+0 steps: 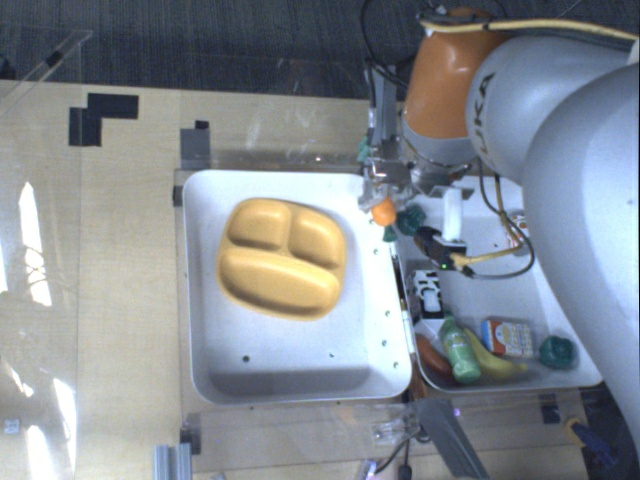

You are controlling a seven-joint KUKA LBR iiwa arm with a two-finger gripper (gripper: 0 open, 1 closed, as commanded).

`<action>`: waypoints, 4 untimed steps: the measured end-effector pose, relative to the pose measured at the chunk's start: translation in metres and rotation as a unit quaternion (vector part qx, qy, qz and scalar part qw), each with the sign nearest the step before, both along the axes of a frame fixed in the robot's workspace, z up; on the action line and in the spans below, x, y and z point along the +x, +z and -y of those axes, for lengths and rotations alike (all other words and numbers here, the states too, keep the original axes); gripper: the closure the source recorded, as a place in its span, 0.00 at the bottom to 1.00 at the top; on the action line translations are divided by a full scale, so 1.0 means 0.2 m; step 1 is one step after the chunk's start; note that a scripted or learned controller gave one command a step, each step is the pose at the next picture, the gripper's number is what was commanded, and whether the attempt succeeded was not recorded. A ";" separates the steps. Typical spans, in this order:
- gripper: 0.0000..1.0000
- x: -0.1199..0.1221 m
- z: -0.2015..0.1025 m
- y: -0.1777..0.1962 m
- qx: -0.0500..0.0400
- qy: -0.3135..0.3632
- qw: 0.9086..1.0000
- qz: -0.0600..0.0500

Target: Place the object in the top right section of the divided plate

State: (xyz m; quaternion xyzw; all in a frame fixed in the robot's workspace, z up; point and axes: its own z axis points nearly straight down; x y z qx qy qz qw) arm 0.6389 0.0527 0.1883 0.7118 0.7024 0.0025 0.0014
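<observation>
Arm (pixel 540 118): one, grey with an orange band, over the bench's far right, wrist above the far end of the seam between the bins.

Bins: two, white, side by side. Left bin (pixel 290 368) carries one yellow divided plate (pixel 283 258), three sections, near the bin's far-left part. Right bin (pixel 575 368) is largely covered by the arm.

Near edge of the right bin, counted: one green bottle (pixel 460 353), one yellow banana (pixel 495 363) beside it, one small carton (pixel 508 336) with a red and blue label, one teal lump (pixel 558 351) towards the right corner.

Gripper (pixel 383 190): one, at the left bin's far-right corner. One small orange object (pixel 382 210) sits at its tip, apparently between the fingers, though the finger gap is too small to make out. The orange object is clear of the plate, just off its right edge.
</observation>
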 end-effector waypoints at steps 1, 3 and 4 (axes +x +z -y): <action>1.00 -0.16 -0.29 -0.02 0.000 0.032 0.999 -0.001; 0.00 -0.06 -0.47 -0.16 0.000 0.018 1.000 -0.001; 0.00 -0.13 -0.78 0.51 0.001 -0.078 0.997 0.000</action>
